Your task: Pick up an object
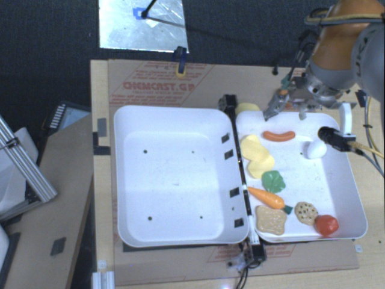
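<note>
The right bin (348,182) holds several toy foods: an orange sausage (280,136), two pale yellow pieces (257,155), a green leafy piece (274,180), a carrot (266,197), a slice of toast (271,220), a cookie (306,211), a red tomato (326,224) and a white egg (314,149). A yellow item (248,108) lies at the bin's far left corner. My gripper (285,111) hangs over the bin's far edge, just above the sausage. Its fingers are spread open with nothing between them.
The left bin (174,173) sits beside the right one, joined by a black divider with clips (236,161). A shiny metal sheet (142,17) lies behind the bench. A black cable part (334,138) of the arm reaches over the right bin near the egg.
</note>
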`<state>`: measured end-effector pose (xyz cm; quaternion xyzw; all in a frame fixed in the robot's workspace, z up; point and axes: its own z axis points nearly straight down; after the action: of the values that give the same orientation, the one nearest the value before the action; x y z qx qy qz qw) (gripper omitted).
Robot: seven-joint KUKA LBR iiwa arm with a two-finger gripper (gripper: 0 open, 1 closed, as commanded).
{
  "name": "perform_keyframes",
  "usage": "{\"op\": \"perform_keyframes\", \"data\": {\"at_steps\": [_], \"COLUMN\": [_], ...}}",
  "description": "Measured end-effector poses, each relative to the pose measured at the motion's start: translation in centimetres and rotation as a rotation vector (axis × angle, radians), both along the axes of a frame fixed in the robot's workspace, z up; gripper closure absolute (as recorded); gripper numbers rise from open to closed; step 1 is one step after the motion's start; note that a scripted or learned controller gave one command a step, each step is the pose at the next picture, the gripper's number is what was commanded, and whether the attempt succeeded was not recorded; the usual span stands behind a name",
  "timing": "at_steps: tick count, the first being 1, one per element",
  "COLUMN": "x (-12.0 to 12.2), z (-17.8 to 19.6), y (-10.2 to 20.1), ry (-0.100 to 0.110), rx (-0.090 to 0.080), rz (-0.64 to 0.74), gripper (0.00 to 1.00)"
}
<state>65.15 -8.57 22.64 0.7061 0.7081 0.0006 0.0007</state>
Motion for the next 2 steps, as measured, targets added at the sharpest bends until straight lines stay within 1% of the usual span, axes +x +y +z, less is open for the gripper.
{"op": "perform_keyframes", "data": {"at_steps": [1, 2], "x": [0.9, -1.3], "z": [-13.0, -14.2], "y": [-2.5, -3.7], "ry": [0.007, 0.000], "rx": [0.000, -0.001], "rz": [-0.003, -0.003], "gripper": [0.00, 0.00]}}
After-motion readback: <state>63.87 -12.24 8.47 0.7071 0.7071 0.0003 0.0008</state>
